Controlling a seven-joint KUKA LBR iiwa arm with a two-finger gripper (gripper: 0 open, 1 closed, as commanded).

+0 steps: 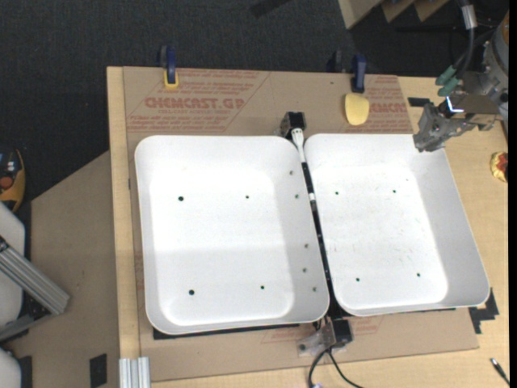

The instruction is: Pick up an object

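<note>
Above the right bin's [472, 241] far corner hangs the tool [426, 138]; its opening I cannot tell; no object is between its fingers; it should find a target before descending.

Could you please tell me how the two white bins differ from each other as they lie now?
The left bin lies partly in shadow across its top; the right bin is evenly lit. The gripper hangs at the right bin's far corner, away from the left bin. Both are shallow and white.

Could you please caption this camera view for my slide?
Gripper poised at the right bin's far corner, a yellow object lying behind.
</note>
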